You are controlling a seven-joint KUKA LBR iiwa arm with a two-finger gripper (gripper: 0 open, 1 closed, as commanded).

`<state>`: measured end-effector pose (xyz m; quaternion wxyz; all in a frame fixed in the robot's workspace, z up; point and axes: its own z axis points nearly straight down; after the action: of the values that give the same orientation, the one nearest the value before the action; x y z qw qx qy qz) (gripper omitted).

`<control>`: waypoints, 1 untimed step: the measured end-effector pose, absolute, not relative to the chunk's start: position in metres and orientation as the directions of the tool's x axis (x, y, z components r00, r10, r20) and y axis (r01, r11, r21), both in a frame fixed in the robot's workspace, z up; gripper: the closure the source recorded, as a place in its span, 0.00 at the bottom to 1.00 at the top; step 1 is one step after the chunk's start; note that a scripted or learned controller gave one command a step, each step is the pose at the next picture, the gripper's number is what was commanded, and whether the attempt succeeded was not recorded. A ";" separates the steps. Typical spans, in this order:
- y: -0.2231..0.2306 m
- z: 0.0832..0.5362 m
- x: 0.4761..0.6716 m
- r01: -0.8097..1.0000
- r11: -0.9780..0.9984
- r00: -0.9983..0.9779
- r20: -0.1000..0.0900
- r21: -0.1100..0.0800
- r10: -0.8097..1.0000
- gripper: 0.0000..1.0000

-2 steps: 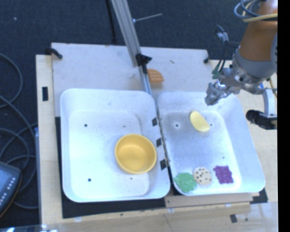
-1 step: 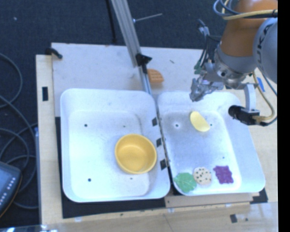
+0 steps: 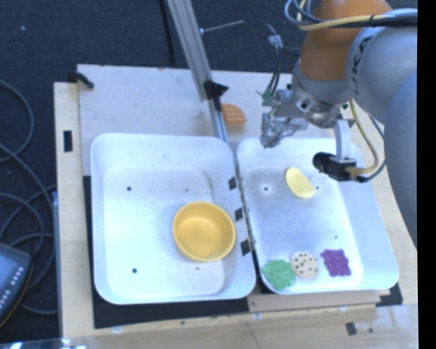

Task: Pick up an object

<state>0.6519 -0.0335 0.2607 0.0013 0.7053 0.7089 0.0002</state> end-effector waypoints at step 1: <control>0.013 0.263 0.663 1.000 0.006 -0.006 -0.001 0.003 1.000 1.00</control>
<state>0.6628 0.0128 0.2635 0.0013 0.7050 0.7092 0.0007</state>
